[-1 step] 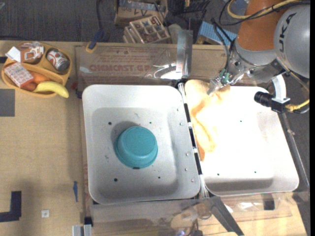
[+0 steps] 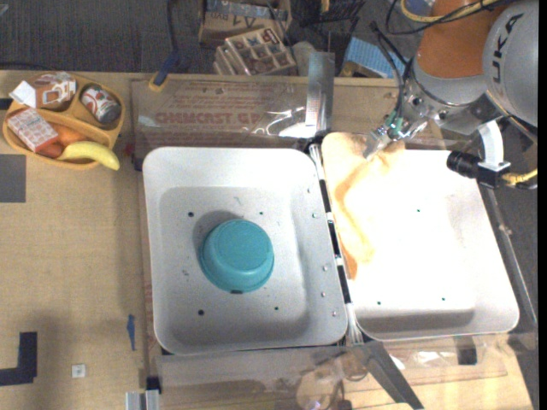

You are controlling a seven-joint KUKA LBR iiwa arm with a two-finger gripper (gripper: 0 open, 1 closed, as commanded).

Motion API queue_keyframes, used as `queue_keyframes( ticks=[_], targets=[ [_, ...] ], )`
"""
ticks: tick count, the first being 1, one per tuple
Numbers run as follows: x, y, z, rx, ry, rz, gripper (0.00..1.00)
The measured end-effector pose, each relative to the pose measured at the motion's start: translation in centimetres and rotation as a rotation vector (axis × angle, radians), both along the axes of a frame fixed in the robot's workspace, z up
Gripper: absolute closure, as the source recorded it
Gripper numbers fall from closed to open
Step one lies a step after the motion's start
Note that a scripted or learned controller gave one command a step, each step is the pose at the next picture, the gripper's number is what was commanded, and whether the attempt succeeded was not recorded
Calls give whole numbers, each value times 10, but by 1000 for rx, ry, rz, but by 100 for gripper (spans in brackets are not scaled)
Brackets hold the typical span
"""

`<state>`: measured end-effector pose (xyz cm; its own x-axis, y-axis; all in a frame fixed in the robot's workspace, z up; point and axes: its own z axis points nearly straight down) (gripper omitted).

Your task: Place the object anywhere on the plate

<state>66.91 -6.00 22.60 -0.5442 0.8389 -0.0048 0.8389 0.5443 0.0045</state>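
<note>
A teal round plate [image 2: 238,254] lies in the middle of the left white bin [image 2: 171,186]. A pale orange-yellow cloth [image 2: 355,199] is spread along the left side of the right white bin [image 2: 461,306], from the bin's far left corner down to about mid-height. The cloth's upper edge rises to a point right under my gripper [image 2: 386,139]. The gripper hangs over the far left corner of the right bin, and its tip meets the cloth there. The cloth looks soft and blurred, so I cannot make out the grip on it.
The ridge between the two bins [image 2: 329,229] runs just left of the cloth. A yellow tray with a banana and snack packs [image 2: 64,126] sits on the bench at the far left. Clear plastic sheeting [image 2: 231,118] lies behind the left bin.
</note>
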Motion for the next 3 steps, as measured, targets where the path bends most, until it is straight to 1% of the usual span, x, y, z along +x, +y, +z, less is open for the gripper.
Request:
queue_keyframes(
  ticks=[1, 2, 3],
  targets=[
    [-10, 44, 9, 0, 4, 401, 100],
    [-11, 88, 0, -2, 3, 799, 100],
    [-20, 132, -7, -2, 2, 994, 100]
  ],
)
